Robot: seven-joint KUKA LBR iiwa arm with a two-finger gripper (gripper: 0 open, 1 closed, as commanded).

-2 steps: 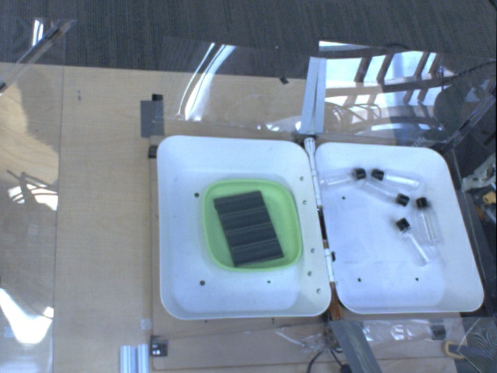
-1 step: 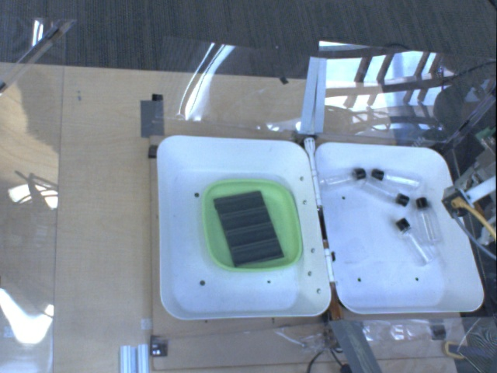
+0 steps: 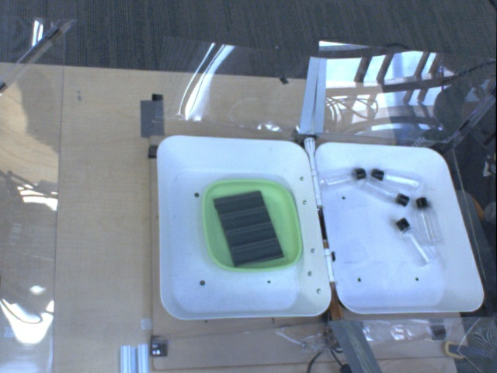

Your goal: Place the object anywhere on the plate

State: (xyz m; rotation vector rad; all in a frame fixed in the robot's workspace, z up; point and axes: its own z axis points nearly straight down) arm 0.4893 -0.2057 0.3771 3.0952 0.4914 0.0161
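A green square plate [image 3: 289, 222] sits in the left white bin [image 3: 178, 286]. On the plate lies a dark grey ribbed rectangular block [image 3: 248, 228], flat and slightly turned. In the right white bin [image 3: 458, 286] lie several clear vials with black caps: one pair near the top [image 3: 378, 177], two more to the right [image 3: 412, 202], and one lower [image 3: 411, 237].
A metal post [image 3: 313, 95] stands behind the seam between the two bins. A small grey bracket [image 3: 152, 116] sits on the wooden bench behind the left bin. Clear panels reflect light at the back and left.
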